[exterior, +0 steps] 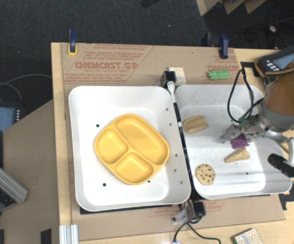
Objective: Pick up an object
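The right bin (pixel 223 184) holds a tan bread-like roll (pixel 194 124) near its left wall and a round chocolate-chip cookie (pixel 205 174) at the front. A tan wedge (pixel 237 156) lies right of the middle, with a small purple object (pixel 239 142) just behind it. My gripper (pixel 238 134) hangs low over the purple object, at its back edge, with the grey and orange arm (pixel 284 100) reaching in from the right. Whether it touches the purple piece is unclear. The left bin (pixel 86 111) holds a yellow three-compartment tray (pixel 131 148).
A green object (pixel 218 75) lies on the cardboard behind the right bin. Clamps (pixel 73 47) (pixel 223 52) sit on the bench's back edge. A black cable (pixel 234 98) loops down to the wrist over the right bin. A black part (pixel 284 165) overhangs the bin's right rim.
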Robot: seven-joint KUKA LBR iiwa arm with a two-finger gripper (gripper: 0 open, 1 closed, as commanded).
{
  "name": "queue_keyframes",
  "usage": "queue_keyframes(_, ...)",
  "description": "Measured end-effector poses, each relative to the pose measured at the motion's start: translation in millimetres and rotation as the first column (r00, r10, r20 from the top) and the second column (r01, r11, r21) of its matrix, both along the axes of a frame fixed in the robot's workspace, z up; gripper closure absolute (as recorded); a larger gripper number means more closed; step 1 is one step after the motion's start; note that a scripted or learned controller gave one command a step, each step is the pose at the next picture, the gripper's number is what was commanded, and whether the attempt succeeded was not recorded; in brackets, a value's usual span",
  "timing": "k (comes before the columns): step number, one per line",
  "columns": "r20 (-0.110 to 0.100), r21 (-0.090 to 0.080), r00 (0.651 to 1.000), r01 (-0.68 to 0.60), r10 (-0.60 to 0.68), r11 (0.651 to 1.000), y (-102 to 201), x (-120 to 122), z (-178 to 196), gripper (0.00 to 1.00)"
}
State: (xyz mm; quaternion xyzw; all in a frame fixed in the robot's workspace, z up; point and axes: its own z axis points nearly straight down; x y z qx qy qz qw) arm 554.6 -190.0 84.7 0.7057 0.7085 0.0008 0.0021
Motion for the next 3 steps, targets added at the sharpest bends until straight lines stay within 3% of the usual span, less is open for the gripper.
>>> queue_keyframes(1,0.002,-0.002,1.000,0.004,-0.004,1.000,-1.8,-1.0,10.5,1.00)
queue_keyframes(2,-0.005,0.006,1.000,-0.004,0.004,1.000,92.0,9.9,-0.4,1.00)
queue_keyframes(3,0.011,0.004,1.000,-0.006,0.006,1.000,161.3,54.4,107.5,1.00)
